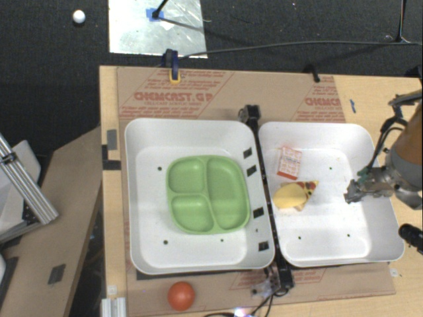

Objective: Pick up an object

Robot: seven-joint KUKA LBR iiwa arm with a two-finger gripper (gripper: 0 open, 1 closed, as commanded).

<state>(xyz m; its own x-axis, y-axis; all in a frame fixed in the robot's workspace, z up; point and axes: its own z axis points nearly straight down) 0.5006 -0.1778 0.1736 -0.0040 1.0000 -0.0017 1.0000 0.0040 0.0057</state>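
Observation:
The right bin (330,243) holds a yellow banana-like toy (291,197) with a red and yellow bit at its upper right, and a small red and white packet (289,162) just above it. My gripper (360,189) hangs low over the right side of this bin, about a hand's width to the right of the yellow toy, and touches neither object. Nothing shows between its tips. The left bin (152,243) holds a green divided plate (207,194).
An orange ball (180,295) lies on the bench in front of the left bin. A black clip strip (259,183) joins the two bins. The arm's grey body (406,157) fills the space at the right bin's far right edge.

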